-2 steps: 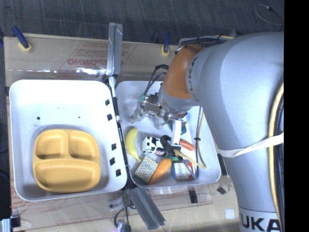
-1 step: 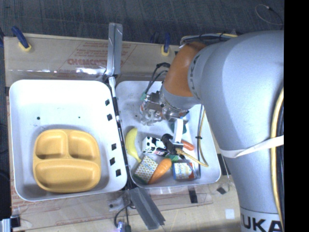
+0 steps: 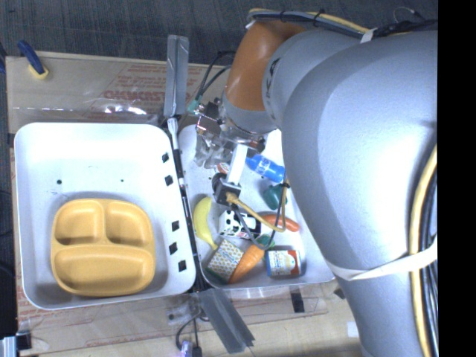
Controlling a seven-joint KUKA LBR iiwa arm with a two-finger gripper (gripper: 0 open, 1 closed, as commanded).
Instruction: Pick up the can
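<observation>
The can (image 3: 282, 262) is small, with a red, white and blue label, and lies on its side near the front edge of the right bin (image 3: 312, 274). My gripper (image 3: 207, 152) hangs over the back left part of that bin, close to the divider. It is well behind the can and apart from it. Nothing is visible in the gripper. The large grey arm covers the bin's right side.
Around the can lie an orange carrot (image 3: 250, 262), a patterned box (image 3: 225, 258), a banana (image 3: 202, 220), a black-and-white spotted item (image 3: 236, 225), a teal piece (image 3: 275, 195) and a blue bottle (image 3: 265, 167). A yellow divided tray (image 3: 103, 247) sits in the left bin (image 3: 89, 151).
</observation>
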